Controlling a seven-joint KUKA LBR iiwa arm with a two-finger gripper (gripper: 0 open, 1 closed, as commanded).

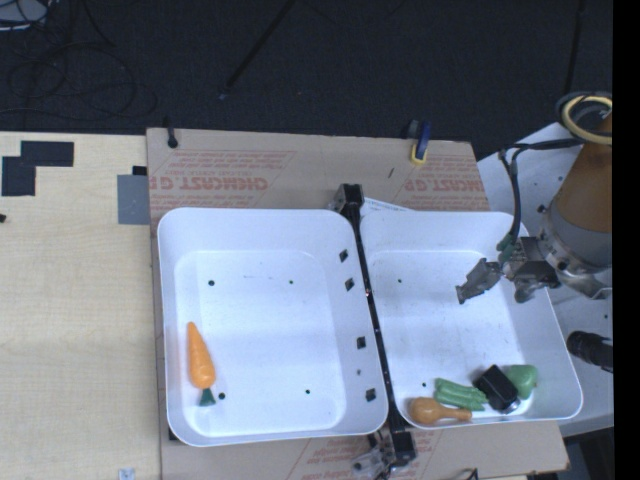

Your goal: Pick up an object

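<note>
The claw [497, 278] was seen spread and unladen above the right bin [420, 368]; the toys [480, 396] lay well below it.

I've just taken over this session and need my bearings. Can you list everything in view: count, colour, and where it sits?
Shallow white plastic bins: 2, white, side by side on the bench; left bin, right bin.
Orange toy carrot with green stem: 1, orange, left bin, near its left wall toward the front.
Green toy vegetable pod: 1, green, right bin, front edge.
Orange pear-shaped toy: 1, orange, right bin, front edge, just in front of the pod.
Black block-like object: 1, black, right bin, front right corner.
Light green rounded toy: 1, green, beside the black object on its right.
Brown cardboard sheet: 1, brown, under both bins.
Blue and yellow clamp: 1, cardboard's far edge.
Gripper: 1, grey, over the right bin's right side, apart from the objects.
</note>
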